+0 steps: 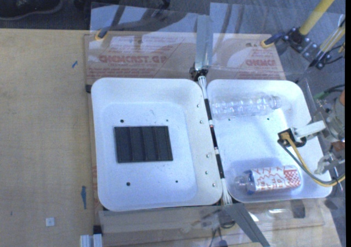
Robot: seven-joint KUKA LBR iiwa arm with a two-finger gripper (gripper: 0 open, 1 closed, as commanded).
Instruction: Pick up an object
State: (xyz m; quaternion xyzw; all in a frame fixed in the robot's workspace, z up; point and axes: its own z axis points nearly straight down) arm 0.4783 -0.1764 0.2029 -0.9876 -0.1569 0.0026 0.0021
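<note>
Progress: nothing lifted | gripper point(331, 159) at right bin point(247, 147) edge, grip state can't tell | clear bottle point(244, 106), labelled bottle point(271, 179), black slab point(143, 143) all lying free | pick not yet done

**White bins, one dark slab, one bright label**

The left bin point(104, 103) is plain white. The slab point(143, 144) in it is dark grey, ribbed in four bands. The right bin point(247, 141) is white too. The clear bottle point(244, 106) is colourless and see-through. The labelled bottle point(270, 179) wears a white wrap patterned in red zigzags, with a touch of blue at one end. The surface point(41, 130) is pale tan wood, flecked with small blue marks point(83, 196). The brown cardboard point(140, 56) carries faded red lettering.
</note>
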